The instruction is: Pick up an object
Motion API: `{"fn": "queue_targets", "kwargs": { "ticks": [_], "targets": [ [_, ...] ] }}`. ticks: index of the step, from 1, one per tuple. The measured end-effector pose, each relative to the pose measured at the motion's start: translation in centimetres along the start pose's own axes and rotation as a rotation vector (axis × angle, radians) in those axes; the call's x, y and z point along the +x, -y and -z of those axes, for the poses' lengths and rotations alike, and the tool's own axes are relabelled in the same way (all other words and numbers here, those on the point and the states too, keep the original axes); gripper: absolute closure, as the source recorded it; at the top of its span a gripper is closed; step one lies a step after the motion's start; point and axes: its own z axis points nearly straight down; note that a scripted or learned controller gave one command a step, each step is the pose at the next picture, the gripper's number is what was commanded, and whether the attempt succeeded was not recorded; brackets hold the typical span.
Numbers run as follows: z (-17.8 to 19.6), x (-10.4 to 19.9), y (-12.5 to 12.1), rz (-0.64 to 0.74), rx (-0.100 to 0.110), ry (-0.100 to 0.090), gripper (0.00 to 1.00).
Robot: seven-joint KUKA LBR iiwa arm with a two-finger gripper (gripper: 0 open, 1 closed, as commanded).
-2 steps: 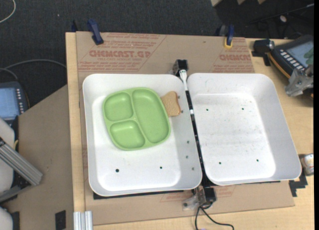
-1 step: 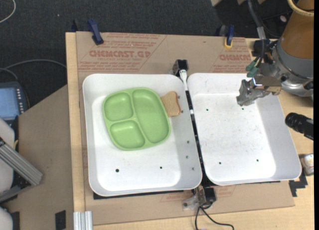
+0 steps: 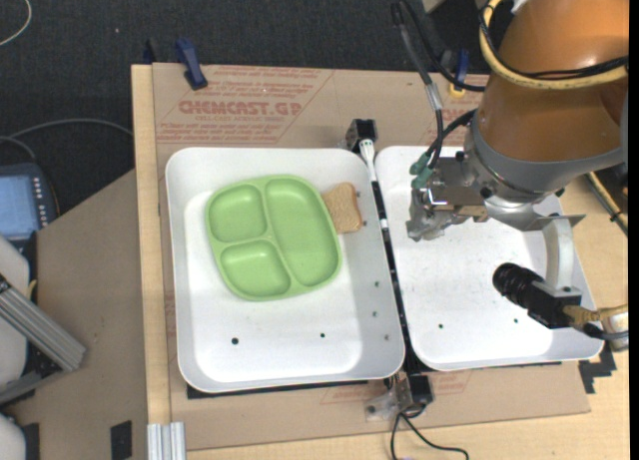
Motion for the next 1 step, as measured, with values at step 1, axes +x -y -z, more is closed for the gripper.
{"fn": "queue_targets", "kwargs": {
  "ticks": [1],
  "targets": [
    [5.92,2.41,-0.24,-0.008,-0.012,0.002,1.0]
  ]
}}
